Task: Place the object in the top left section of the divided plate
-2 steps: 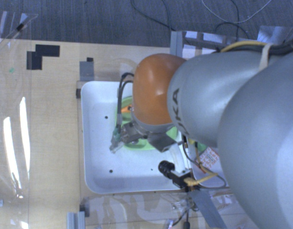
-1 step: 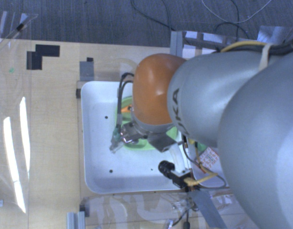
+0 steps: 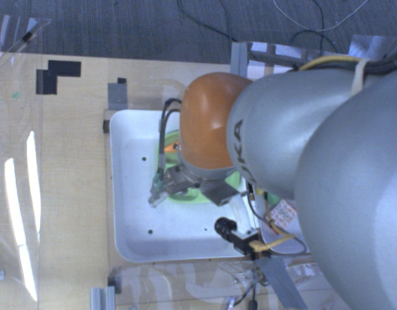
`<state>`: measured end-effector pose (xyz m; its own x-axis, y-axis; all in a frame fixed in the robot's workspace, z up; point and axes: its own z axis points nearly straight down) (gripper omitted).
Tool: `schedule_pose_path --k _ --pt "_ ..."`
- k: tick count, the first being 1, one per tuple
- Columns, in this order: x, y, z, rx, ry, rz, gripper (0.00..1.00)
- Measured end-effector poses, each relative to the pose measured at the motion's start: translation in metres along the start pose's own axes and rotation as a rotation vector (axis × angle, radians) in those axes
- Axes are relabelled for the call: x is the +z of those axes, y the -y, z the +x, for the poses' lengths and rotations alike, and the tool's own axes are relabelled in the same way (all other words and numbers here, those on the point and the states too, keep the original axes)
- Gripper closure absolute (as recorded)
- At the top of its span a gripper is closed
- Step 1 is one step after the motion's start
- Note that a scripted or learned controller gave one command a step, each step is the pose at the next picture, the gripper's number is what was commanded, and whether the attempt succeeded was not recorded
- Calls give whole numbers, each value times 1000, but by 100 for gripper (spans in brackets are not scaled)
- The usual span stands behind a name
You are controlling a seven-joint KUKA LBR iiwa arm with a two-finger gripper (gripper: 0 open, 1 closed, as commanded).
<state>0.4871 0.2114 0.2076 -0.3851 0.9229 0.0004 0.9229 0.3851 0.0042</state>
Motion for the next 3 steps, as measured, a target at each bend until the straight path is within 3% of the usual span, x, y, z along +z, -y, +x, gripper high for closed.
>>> schedule_pose_path --k 1,2,3 --pt "-11 -2 0 -5 0 -4 100" --pt "-11 -2 1 -6 0 -4 0" --pt "-11 -2 1 -6 0 -4 0"
